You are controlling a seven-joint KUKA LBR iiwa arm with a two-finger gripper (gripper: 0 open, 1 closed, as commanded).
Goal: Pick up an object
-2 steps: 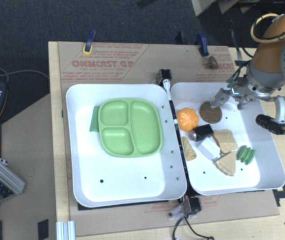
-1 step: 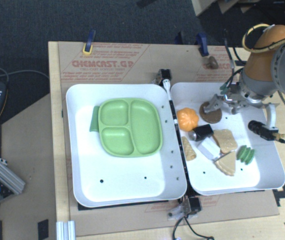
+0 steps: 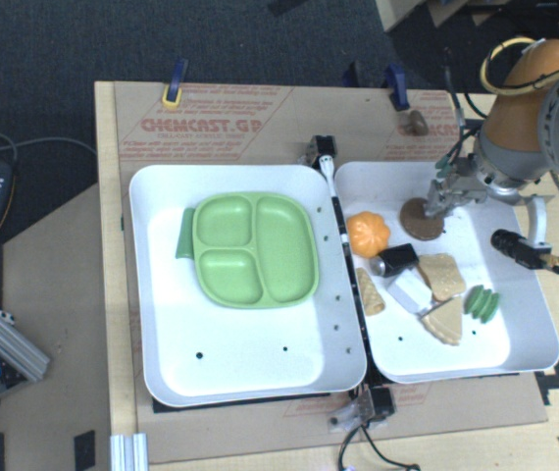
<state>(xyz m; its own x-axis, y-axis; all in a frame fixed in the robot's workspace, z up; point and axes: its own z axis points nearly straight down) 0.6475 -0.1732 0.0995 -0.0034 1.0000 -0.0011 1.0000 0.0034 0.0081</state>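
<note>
Disc-shaped and brown, the brown disc (image 3: 421, 220) lies flat in the right bin (image 3: 515, 356), near its far edge and about midway along it. The gripper (image 3: 443, 199) hangs at the disc's far right rim, so close that contact cannot be judged. Whether the claw is apart or together cannot be told from this slant, and nothing can be seen clamped in it. The grey arm (image 3: 515, 145) with its orange band (image 3: 544, 67) comes in over the bin's far right corner.

Just left of the disc sits an orange fruit (image 3: 368, 233), close to the bin's left edge. On its near side is a short black cylinder (image 3: 395, 260), with a white flat piece (image 3: 412, 290) just beside it. A tan slice (image 3: 442, 276) lies right of these, and a tan wedge (image 3: 444, 322) lies nearer the bin's near edge. Another tan piece (image 3: 370, 292) lies along the left edge. A green item (image 3: 482, 303) rests toward the right edge.

The left bin (image 3: 162, 292) holds a green divided plate (image 3: 256, 249), set toward its far edge. Both bins sit on a brown board (image 3: 260, 116) printed with red lettering.
</note>
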